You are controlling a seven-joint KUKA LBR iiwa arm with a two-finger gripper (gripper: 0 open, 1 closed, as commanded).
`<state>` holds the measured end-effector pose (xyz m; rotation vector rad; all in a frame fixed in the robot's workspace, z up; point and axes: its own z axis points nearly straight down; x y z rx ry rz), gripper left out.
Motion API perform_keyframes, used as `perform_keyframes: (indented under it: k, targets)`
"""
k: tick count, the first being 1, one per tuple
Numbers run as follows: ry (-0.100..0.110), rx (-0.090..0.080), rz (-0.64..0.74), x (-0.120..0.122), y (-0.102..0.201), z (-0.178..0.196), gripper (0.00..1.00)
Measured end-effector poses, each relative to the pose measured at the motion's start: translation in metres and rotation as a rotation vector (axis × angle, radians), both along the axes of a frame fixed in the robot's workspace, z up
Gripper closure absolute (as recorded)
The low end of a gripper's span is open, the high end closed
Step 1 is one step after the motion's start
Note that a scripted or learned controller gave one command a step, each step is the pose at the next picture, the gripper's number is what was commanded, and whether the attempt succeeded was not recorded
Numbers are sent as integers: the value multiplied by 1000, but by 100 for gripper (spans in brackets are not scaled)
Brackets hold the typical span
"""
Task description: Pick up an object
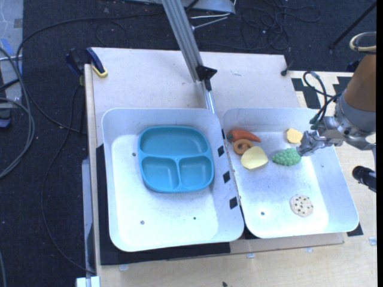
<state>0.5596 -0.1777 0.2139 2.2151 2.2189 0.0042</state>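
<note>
Down near the front edge, we see the pale worktop [287, 262] holding two white bins side by side. In the right bin [335, 220], closest to us, lies a round cookie [301, 205] with dark chips, all by itself. The left bin [119, 220] holds a blue plate [176, 158] with three sections.

A bit farther back in the right bin, we see a small bunch of toy foods. A yellow piece [254, 158] sits just beside an orange ring [241, 146], and they look like they touch. Behind the ring lies an orange carrot [245, 136]. Part of it is tucked against the bin wall, so we cannot make out its whole shape. To the right is a bumpy green thing [287, 157], maybe broccoli, but it is too fuzzy for us to be sure. Past it is a small yellow lump [294, 136].

The claw [306, 146] comes in from the right and sits low, right at the green thing's edge. It is dark and blurry, so we cannot tell if it is spread or pressed together, or if it touches the green thing. The arm [359, 109] is cut off by the picture's side.

Farthest back, a grey metal pole [182, 31] slants up, and its top is cut off.
</note>
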Motion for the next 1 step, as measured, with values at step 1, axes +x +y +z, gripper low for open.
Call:
perform_keyframes:
  k: [1]
  targets:
    - [7, 4, 5, -9, 58, -4, 100]
